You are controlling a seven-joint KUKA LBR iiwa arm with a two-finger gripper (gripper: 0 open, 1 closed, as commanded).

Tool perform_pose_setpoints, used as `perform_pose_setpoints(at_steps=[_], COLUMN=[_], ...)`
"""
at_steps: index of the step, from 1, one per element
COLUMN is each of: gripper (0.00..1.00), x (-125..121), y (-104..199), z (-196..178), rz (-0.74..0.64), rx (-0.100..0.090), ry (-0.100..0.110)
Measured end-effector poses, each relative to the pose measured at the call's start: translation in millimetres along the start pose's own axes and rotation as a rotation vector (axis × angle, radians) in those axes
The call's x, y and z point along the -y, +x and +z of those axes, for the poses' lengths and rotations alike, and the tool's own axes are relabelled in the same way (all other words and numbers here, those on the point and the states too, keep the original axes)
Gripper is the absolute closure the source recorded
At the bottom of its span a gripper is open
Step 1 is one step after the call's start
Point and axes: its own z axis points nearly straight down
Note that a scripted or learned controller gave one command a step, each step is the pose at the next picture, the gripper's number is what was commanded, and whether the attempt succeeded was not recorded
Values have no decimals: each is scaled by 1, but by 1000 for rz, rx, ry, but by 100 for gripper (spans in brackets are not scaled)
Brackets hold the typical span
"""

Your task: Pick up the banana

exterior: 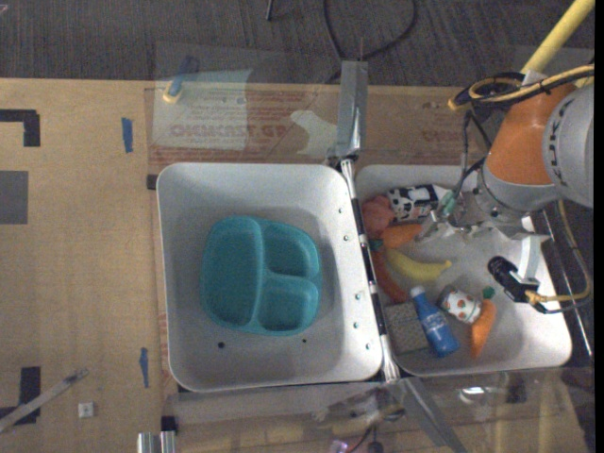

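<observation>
Nearest, along the bottom edge of the frame, ran the front rims of the two shallow white bins. Low in the right white bin stood a grey speckled sponge block, and just right of it a blue plastic bottle with a white cap lay slanted. Further right sat a small white toy with red spots, touching an orange carrot-shaped toy beside it.

A little higher in the same bin lay the yellow curved banana, left of centre, resting free on the bin floor with an orange strip-shaped piece along its left side. Right of it a black cable end with a yellow tip hung over the floor.

The left white bin held a teal moulded plastic tray with three compartments near its middle.

Higher still, above the banana, I saw an orange elongated toy, a pinkish rounded toy and a small black-and-white cow-patterned carton. The robot's metal two-finger gripper hovered just right of these, above and apart from the banana; I could not tell how it stood.

Farthest up, the grey arm with its orange band entered from the upper right, and a sheet of clear plastic film lay on the wooden bench.
</observation>
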Motion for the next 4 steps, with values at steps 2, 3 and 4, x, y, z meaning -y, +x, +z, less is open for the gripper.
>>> perform_pose_setpoints(at_steps=[2, 3, 4], gripper=[0, 0, 100], x=[67, 65, 65], y=[41, 2, -2], z=[1, 1, -10], rz=[-190, -157, -150], rx=[-4, -2, 2], ry=[-10, -11, -17])
